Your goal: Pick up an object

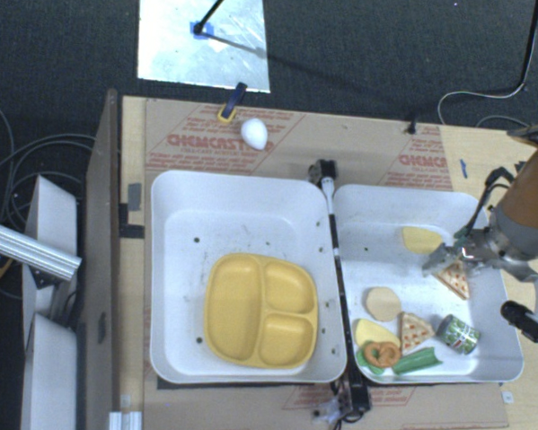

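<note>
The pizza slice (453, 280) is lying in the right bin (514, 353), directly under the gripper (454, 255), and it seems to be touching the fingertips. The jaws are standing spread over it, one finger to each side, but I cannot tell if they are really pinching it. A yellow round piece (421, 239) is lying just beyond the jaws, toward the left. Nearer to the camera than the jaws, a pale round cookie (383, 303), a second pizza slice (414, 331) and a small green can (459, 335) are resting on the bin floor. In the front corner a yellow wedge (371, 333), a pretzel (380, 354) and a green vegetable (417, 360) are lying close together. Far to the left of the jaws, the left bin (175, 214) is holding a yellow divided tray (261, 309). Both bins are sitting on a cardboard sheet (363, 143), where a white egg (253, 132) is lying behind the left bin. Dark carpet (62, 46) is covering the floor around, with cables (24, 165) and a shiny sheet (204, 34) on it.
</note>
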You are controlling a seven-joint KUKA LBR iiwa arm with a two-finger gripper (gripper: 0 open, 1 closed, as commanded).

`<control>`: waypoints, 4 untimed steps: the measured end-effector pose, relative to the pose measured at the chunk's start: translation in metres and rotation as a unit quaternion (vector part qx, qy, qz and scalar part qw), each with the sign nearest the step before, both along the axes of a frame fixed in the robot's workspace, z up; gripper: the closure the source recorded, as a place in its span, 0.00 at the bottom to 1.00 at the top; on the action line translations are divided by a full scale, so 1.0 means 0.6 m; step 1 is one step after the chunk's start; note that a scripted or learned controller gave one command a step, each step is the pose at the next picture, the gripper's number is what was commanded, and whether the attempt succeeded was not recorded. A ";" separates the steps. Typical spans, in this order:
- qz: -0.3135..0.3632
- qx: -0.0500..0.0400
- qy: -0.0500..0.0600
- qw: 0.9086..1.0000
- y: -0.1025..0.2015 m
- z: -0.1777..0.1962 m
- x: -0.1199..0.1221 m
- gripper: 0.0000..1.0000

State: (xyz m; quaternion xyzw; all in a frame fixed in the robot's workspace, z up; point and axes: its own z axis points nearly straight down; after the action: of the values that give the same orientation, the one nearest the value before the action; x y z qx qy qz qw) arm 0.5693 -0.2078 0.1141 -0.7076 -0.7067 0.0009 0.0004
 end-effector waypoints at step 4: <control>0.002 -0.001 -0.003 1.000 0.008 -0.048 0.141 0.00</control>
State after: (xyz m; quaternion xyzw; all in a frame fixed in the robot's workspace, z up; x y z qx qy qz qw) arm 0.6537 -0.2031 0.0855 -0.7061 -0.7082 -0.0008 -0.0022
